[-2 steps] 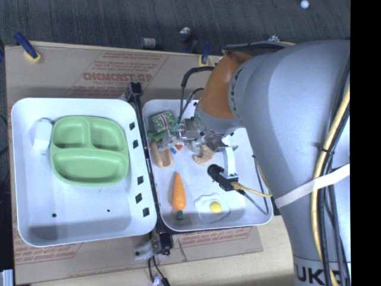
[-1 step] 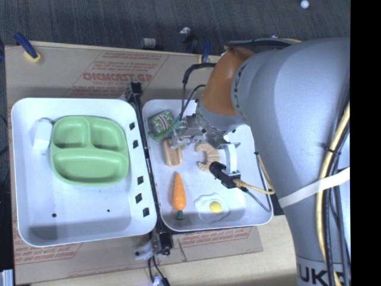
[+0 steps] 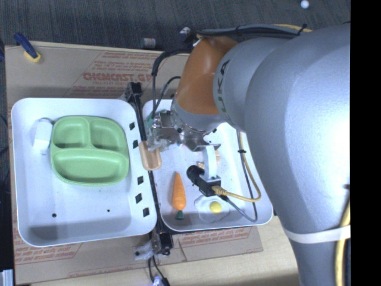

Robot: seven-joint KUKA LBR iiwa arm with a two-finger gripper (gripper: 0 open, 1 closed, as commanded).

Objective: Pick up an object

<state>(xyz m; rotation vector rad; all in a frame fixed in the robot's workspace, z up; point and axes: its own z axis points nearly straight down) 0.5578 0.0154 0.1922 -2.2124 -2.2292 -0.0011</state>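
Here, the end effector (image 3: pixel 159 137) hovers beside the carrot (image 3: pixel 178 191).

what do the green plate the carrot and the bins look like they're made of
Green plate: likely moulded plastic, matte; uniform colour, rounded dividers, soft sheen. Carrot: probably a plastic toy; smooth, even orange with a small green tip. Bins: seemingly thin formed white plastic, slightly glossy, with rounded corners and rims. None of this is certain from looks alone.

right bin (image 3: pixel 259 214): arm (image 3: pixel 280 88) overhangs most | carrot (image 3: pixel 178 191) corner open | left bin (image 3: pixel 30 159): green plate (image 3: pixel 89 149) (centre-left), front floor free
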